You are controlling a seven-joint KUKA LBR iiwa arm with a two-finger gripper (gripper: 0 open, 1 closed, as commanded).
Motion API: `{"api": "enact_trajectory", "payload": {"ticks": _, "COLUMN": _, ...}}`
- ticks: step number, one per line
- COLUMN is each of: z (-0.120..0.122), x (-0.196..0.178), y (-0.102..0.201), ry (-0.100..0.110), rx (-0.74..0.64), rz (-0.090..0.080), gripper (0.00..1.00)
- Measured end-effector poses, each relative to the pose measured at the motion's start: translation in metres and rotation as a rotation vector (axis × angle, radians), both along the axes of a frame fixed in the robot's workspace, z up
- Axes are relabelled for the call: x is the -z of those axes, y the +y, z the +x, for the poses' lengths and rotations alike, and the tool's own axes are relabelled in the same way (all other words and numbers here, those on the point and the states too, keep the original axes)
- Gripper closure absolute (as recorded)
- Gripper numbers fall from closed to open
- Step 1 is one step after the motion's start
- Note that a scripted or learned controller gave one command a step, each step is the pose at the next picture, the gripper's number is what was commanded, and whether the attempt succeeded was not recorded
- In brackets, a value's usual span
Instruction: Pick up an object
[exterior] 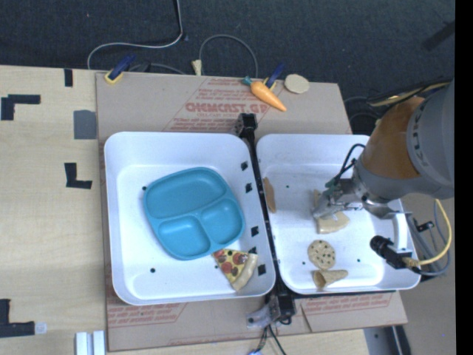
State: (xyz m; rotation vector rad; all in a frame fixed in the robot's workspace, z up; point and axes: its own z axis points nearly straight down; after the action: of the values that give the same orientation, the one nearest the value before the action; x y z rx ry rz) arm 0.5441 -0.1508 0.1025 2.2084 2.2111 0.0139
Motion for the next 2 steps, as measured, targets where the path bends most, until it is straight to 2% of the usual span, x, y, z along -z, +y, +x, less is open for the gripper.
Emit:
{"api": "enact_trajectory", "payload": {"ticks": 1, "z": 0.0, "x": 0.0, "y": 0.0, "ry": -0.001, "rx": 0.0, "rz": -0.001, "gripper": 0.0}}
{"api": "enact_trajectory", "payload": {"ticks": 2, "z": 0.01, "x": -0.112, "y": -0.042, "ry": 0.008, "rx": 0.002, "rz": 0.0, "gripper": 0.0}}
